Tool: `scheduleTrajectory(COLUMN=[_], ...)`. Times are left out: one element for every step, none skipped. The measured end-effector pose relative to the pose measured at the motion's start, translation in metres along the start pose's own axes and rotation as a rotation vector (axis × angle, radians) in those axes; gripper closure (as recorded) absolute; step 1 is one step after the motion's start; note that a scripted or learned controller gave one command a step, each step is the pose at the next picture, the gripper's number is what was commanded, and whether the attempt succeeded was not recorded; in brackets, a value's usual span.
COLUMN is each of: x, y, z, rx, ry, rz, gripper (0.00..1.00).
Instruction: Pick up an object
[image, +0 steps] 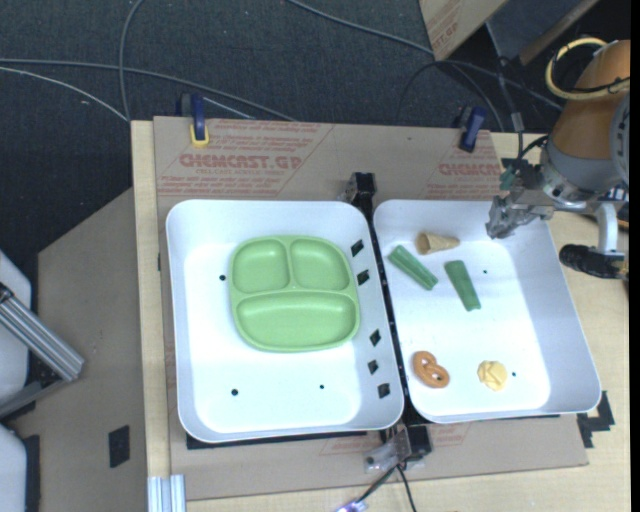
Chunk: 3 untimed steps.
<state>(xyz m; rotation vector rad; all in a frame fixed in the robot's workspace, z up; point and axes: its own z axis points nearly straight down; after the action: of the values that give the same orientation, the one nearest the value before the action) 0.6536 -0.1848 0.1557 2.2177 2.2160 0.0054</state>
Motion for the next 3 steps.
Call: scheduleTrajectory(x=[-0.007,0.0,0.053], y=[-0.004,0.004,-0.009], z=[-0.051,-0.101,-0.087], rx=[0.0,0.0,0.01], ry=[0.0,0.0,0.005], rz=[-0.001,-0.003,-0.006], gripper=[1.0,1.0,1.0])
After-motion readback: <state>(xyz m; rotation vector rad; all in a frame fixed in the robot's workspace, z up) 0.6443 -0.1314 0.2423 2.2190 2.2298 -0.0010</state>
